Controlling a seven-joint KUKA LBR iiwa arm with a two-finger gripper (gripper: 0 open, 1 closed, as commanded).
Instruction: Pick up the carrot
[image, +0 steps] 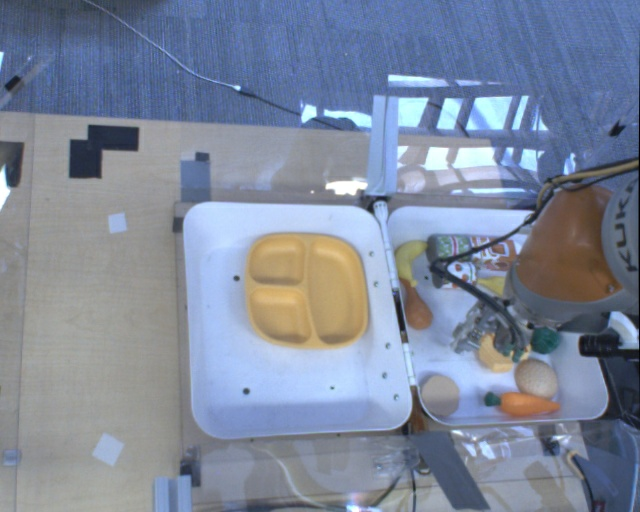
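The carrot (527, 405), orange with a small green stub at its left end, lies flat along the front wall of the right bin (596, 405). My gripper (478, 332) hangs over the middle of that bin, up and to the left of the carrot and apart from it. It hovers just above a yellow piece (496, 357). The grey arm with its orange band (565, 255) comes in from the right and covers the bin's far right part.
In the right bin are a tan egg (537, 378), a beige round item (440, 394), a brown-orange piece (416, 309), a yellow fruit (408, 260), a lying bottle (468, 248) and a green bit (546, 341). The left bin (215, 390) holds a yellow divided plate (306, 289).
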